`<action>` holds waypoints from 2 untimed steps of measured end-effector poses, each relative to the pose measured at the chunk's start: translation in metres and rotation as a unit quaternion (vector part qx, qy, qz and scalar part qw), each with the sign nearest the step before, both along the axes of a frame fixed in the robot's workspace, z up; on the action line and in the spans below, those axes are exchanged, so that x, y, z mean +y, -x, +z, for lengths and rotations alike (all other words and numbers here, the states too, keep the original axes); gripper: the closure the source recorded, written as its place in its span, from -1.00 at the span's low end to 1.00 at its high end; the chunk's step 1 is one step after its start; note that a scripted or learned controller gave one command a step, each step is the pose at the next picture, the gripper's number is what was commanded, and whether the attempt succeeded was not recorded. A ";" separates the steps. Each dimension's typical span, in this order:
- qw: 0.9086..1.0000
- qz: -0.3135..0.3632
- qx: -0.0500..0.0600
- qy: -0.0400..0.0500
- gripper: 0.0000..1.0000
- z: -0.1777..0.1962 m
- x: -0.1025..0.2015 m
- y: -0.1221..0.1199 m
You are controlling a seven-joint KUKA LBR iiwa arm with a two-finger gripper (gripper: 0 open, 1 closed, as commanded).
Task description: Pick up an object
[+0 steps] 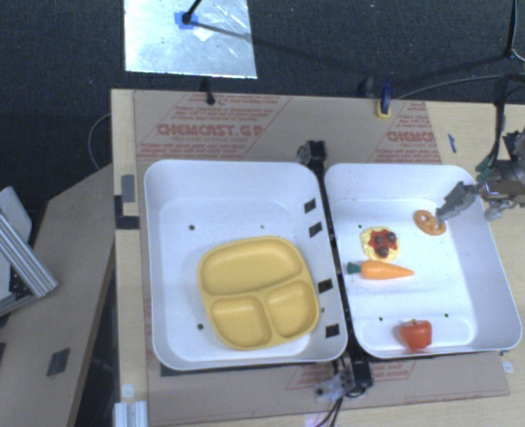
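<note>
Reaching in from the right, the arm [522, 172] holds its gripper [451, 203] low over the far right part of the right bin [498, 278]. The gripper points toward the left and its tip is just beside a small orange pretzel [430, 222], maybe touching its edge. Whether the gripper is open or closed, I cannot tell at this picture size, and nothing is seen held in it.

The pretzel lies flat on the bin floor. To its left, a little nearer to the camera, lies a small yellow pizza [380, 242] with red topping. Just in front of the pizza, and almost touching it, lies a carrot [384, 271] on its side, with the green end to the left. Well apart from these, near the front wall of the same bin, stands a red pepper [415, 333].

The left bin [169, 203] carries a yellow tray [258, 292] with three compartments, placed a bit tilted in the front half. Both bins sit side by side on a cardboard sheet [218, 123] with red printed letters. Behind the bench, on the dark floor, lies a shiny metal plate [189, 27].
</note>
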State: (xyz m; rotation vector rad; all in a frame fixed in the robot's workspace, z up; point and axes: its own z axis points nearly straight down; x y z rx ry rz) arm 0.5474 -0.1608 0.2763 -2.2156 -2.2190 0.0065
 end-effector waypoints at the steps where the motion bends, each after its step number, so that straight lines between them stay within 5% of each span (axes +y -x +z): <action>1: 1.000 0.001 -0.004 0.001 -1.00 0.005 0.000 -0.002; 2: 1.000 0.000 -0.002 0.000 -1.00 -0.058 -0.002 -0.003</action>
